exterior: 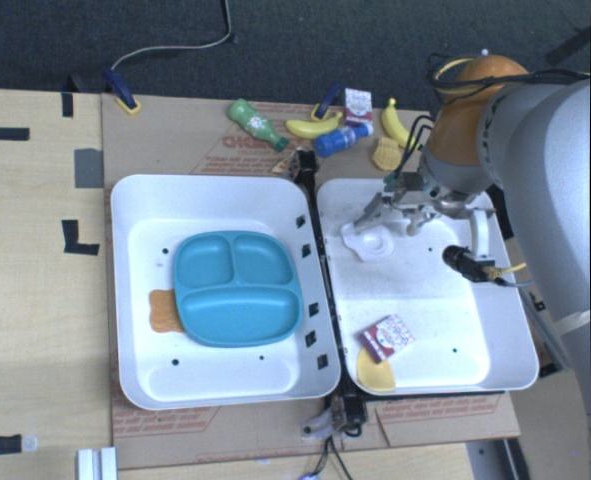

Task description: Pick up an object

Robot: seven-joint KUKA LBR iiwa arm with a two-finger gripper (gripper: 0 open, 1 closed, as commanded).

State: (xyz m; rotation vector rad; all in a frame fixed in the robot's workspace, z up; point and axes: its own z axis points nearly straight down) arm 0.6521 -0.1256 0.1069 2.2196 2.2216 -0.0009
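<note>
I see my gripper [380, 213] low in the right bin [495, 363], toward its twelve o'clock edge, directly over a small translucent cup-like object [368, 241]; whether it is open or closed I cannot tell. That object lies on the bin floor, probably the intended pick. A red packet [386, 337] and a yellow wedge [376, 373] sit at six o'clock, well apart.

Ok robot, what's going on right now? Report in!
Gripper low in right bin, over white cup. Nothing seen between fingers. Red packet and yellow piece untouched, near front. Path clear.
</note>
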